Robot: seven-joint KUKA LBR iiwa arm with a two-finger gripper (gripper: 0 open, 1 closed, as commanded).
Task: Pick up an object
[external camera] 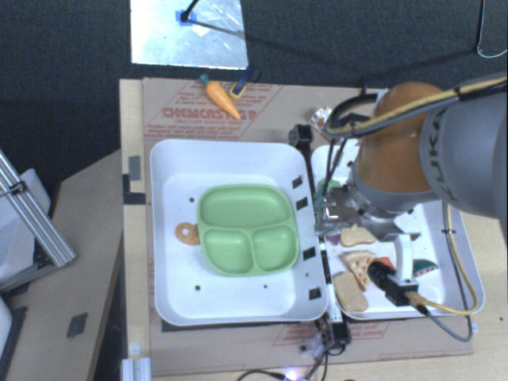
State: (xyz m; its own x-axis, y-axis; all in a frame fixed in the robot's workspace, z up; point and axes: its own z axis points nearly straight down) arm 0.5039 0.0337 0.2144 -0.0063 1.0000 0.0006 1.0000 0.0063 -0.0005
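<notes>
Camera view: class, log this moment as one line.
grey KUKA arm over right white bin | green divided plate in left white bin | no grasp seen

A brown cardboard sheet (262, 105) with red printing lay under both bins in the middle of the frame. On its upper part, above the left bin, a toy carrot (223, 100) lay at a slant, with a small dark and yellow object (243, 83) just beside it to the right. In the upper left of the frame a shiny silver square sheet (188, 22) rested on dark carpet (63, 54). At the left edge stood a metal frame rail (32, 213).
</notes>
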